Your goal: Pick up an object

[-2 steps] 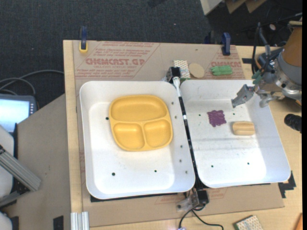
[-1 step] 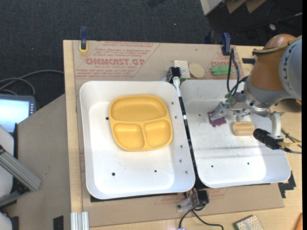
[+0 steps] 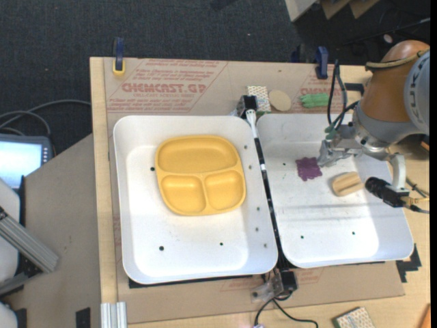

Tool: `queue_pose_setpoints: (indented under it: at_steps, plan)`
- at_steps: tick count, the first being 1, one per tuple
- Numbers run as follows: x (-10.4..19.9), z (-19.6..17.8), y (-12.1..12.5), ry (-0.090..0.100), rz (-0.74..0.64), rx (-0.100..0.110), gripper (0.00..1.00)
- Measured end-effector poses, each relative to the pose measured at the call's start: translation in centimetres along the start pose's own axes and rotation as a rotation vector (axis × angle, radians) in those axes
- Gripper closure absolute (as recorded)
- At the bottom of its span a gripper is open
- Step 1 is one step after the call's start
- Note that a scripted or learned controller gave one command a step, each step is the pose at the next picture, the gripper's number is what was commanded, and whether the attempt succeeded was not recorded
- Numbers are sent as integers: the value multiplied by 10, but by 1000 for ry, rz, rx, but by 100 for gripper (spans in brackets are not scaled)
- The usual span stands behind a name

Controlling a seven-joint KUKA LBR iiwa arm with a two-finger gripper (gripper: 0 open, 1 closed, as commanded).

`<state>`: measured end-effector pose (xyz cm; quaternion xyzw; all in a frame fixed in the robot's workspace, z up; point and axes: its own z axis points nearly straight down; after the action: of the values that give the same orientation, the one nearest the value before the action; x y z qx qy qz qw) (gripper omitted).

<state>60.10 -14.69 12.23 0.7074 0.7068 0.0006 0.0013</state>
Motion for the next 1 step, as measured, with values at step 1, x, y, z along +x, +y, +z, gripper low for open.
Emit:
queue_pose_setpoints:
  at_steps: [1]
  plan:
    - [0, 1, 0, 0, 1, 1, 0]
